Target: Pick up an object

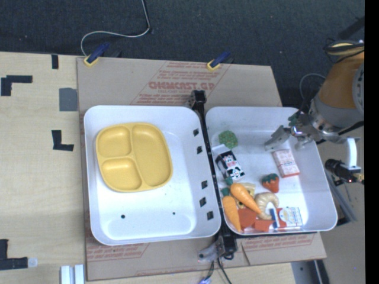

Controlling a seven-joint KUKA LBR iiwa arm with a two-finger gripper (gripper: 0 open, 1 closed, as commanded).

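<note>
The right bin (308, 200) holds several small objects: a green broccoli piece (227, 138), a black-and-white carton (231, 165), a strawberry (271, 182), orange carrots (244, 197), a pink-white card (285, 163) and a red-white box (286, 217). My gripper (290, 136) hangs over the bin's upper right part, just above the card, with its fingers spread and nothing between them. The grey arm with its orange band (343, 87) comes in from the right.
The left bin (100, 218) holds a yellow divided plate (134, 157). Both bins rest on a cardboard sheet (177, 81) held by blue-yellow clamps at its back edge. A white cable (130, 28) runs across the dark floor behind.
</note>
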